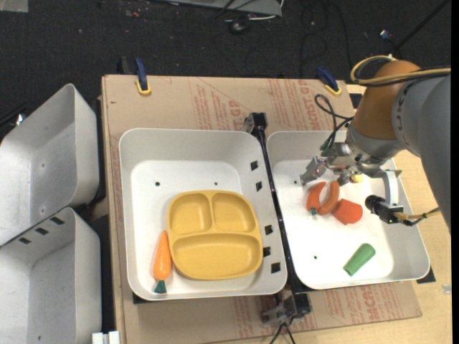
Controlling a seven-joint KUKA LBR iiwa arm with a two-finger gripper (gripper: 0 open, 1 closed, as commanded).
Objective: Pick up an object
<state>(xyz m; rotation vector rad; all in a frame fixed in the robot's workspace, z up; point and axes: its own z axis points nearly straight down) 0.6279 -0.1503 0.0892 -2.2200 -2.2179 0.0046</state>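
My gripper hangs over the back of the right bin, reaching in from the right on the grey arm with its orange band. Its fingers stand apart with nothing between them. Just below the fingertips lies a curved orange-red sausage. A red block rests right beside the sausage. A green cylinder lies further toward the front of the same bin, apart from the gripper.
The left bin holds a yellow divided plate and an orange carrot at the plate's left. A black divider runs between the bins. Grey-white trays sit off the bench's left side.
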